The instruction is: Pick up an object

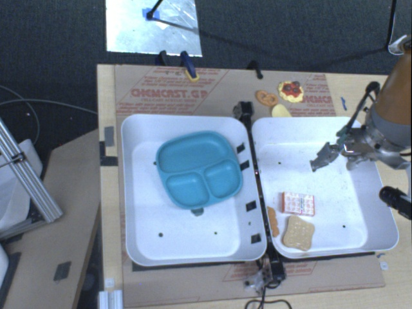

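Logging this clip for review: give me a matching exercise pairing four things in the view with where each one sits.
Things:
1. blue divided tray
2. red-and-white packet
3. toast slice
4. pincer

Places:
A. above the right bin's middle, nothing between its fingers
B. right bin, at the near edge
C. left bin
D. right bin, just behind the toast

Pairs: 1-C, 2-D, 3-B, 4-A
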{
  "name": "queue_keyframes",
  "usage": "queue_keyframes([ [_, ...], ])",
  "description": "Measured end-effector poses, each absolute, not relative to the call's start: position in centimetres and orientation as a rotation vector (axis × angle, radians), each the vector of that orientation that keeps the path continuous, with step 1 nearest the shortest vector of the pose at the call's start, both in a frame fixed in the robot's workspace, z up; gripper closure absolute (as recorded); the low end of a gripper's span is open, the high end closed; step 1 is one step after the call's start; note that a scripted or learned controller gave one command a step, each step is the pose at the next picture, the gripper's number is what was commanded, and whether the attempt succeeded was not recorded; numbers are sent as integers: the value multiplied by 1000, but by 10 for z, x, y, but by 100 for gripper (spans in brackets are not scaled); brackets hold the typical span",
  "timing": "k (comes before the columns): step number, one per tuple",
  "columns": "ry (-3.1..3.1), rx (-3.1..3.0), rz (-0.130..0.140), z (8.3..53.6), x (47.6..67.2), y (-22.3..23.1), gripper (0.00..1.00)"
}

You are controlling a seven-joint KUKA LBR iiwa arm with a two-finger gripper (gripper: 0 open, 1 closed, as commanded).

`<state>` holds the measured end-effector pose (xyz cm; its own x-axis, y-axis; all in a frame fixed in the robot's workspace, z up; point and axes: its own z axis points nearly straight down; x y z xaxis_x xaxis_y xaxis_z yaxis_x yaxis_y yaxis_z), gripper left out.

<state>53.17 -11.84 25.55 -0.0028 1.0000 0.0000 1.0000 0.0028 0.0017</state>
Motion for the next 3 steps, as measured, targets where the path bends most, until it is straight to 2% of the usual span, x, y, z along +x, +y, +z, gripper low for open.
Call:
queue_keyframes([
  [1,2242,2212,0,180,531,-15,0],
  [2,2234,2214,0,184,485,43,0],
  [3,2222,2218,6,195,488,40,100],
])
